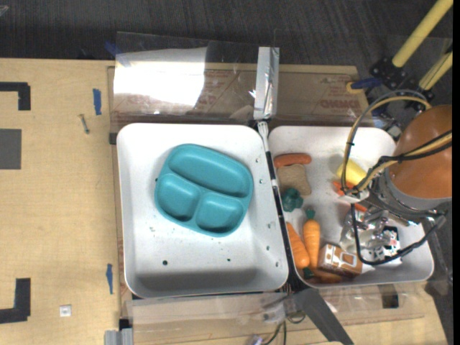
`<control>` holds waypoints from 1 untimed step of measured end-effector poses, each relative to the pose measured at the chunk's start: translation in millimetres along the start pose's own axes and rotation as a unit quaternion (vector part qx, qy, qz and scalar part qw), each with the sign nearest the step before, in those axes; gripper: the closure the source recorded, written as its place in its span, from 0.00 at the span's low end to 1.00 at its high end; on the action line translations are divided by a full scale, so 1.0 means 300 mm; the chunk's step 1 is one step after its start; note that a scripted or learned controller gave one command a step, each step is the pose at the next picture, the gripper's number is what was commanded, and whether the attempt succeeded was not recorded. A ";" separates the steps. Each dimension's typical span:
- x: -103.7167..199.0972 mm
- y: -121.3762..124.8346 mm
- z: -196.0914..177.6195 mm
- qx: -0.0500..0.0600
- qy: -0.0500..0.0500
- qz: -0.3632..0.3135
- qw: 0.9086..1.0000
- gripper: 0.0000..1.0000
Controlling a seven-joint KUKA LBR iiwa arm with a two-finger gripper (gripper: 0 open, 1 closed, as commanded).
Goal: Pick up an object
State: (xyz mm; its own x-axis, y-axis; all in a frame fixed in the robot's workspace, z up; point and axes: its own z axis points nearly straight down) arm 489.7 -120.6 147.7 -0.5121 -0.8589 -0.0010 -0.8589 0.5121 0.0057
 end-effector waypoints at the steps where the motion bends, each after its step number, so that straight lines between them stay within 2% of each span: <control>1: -0.007 -0.006 -0.012 0.004 -0.001 -0.001 1.000 0.00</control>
State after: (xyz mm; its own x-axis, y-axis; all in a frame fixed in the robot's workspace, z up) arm 492.2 -119.7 151.1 -0.5098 -0.8603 -0.0038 -0.8603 0.5098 -0.0024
